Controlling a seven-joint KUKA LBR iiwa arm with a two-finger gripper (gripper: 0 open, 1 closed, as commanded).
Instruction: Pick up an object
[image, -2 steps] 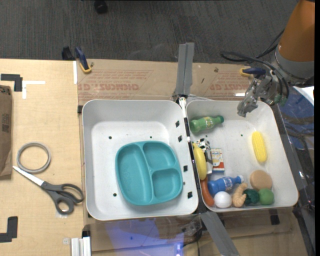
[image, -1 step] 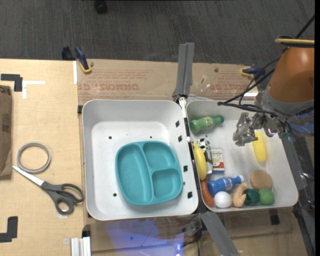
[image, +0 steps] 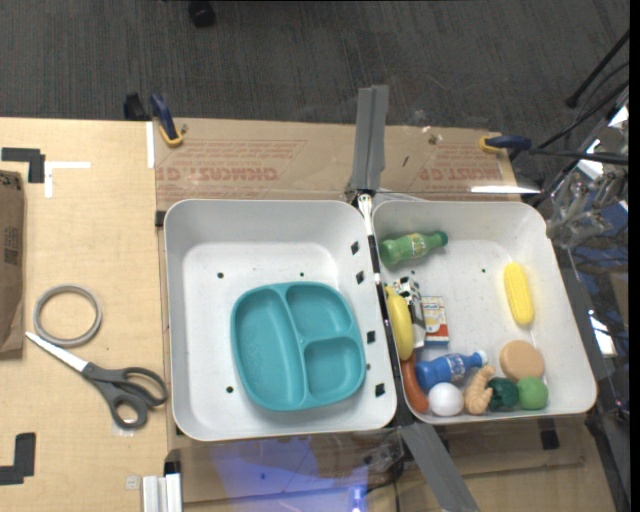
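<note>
Resting: glossy teal divided tray | ridged yellow corn | jaws: cannot tell

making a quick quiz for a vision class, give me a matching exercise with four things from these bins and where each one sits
Things:
1. teal plastic divided plate
2. green plastic bottle
3. yellow toy corn cob
4. white ball

Places:
A. right bin, near its right wall
B. left bin, middle of the floor
C. right bin, front edge, beside the blue bottle
D. right bin, back left corner, lying on its side

Pairs: 1-B, 2-D, 3-A, 4-C
</note>
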